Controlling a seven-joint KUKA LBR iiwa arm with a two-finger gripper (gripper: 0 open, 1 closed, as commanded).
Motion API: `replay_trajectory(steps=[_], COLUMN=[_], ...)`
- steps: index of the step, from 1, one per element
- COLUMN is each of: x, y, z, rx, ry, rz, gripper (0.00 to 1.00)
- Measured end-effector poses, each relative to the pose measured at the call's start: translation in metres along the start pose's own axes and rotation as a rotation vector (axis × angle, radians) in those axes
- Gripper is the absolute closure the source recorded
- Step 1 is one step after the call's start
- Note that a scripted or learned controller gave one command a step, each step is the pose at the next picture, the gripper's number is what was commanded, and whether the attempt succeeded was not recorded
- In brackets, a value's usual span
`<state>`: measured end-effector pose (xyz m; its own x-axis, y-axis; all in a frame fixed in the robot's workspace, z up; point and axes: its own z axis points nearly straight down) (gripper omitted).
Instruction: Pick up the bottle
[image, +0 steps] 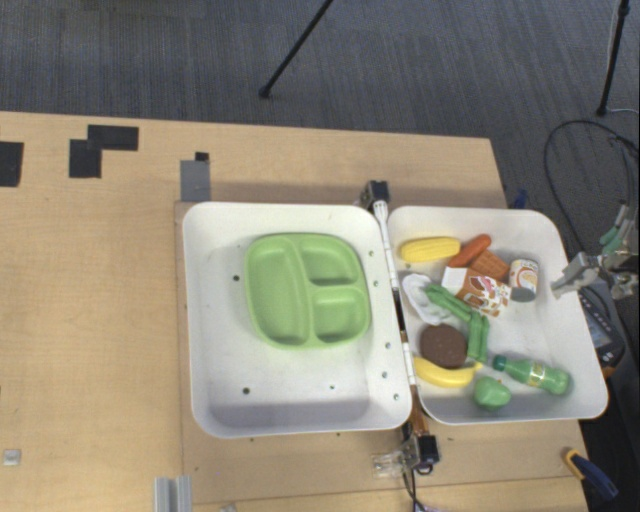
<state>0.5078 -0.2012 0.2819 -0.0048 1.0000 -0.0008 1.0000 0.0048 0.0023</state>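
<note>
Here the green bottle (530, 373) lies on its side near the right bin's (575, 330) front right corner, its yellow label band too small to read. A green round toy (491, 394) sits just beside its neck end, a banana (444, 373) further left. Toward the bin's right wall the floor is bare. The hand (598, 262) hovers over the right rim; how far it is open cannot be told. The left bin (215, 330) holds a green divided tray (306, 288) with open white floor around it.
</note>
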Motion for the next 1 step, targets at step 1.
replay_trajectory(steps=[1], x=[0.0505], y=[-0.0219], z=[0.1834], rx=[0.004], ry=[0.003], rz=[-0.137], gripper=[0.0])
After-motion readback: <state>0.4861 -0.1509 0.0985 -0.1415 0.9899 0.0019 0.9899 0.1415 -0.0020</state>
